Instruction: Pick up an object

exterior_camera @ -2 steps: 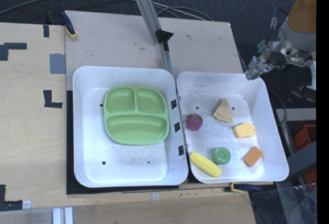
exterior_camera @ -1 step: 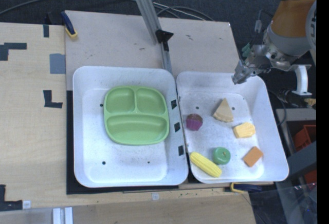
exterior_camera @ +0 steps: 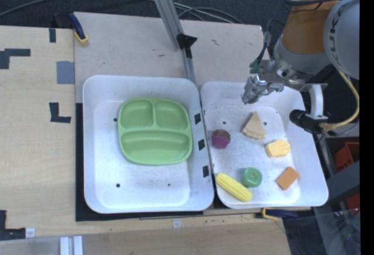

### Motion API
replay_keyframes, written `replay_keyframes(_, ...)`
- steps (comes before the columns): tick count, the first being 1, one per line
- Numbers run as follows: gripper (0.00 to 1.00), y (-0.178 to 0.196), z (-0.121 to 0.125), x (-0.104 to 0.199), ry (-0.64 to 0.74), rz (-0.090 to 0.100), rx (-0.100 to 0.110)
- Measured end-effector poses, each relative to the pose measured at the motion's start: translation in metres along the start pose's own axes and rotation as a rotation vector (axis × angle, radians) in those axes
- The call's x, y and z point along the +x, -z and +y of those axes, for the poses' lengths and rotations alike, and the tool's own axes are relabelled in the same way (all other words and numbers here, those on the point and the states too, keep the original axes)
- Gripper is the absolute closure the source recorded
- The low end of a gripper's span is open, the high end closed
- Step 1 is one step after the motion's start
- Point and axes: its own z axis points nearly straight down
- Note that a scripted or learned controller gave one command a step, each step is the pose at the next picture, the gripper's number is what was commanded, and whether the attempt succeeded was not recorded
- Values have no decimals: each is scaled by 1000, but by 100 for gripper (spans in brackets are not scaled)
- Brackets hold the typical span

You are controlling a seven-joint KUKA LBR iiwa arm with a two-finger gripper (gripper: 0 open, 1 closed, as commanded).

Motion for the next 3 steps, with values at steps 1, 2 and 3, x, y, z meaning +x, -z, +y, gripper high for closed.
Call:
replay_keyframes(1,100,-16,-9,50,0,0,1)
replay_keyframes(2,100,-11,-20,110,2,0,0)
replay_keyframes(3,100,-21,-36,172,2,0,1)
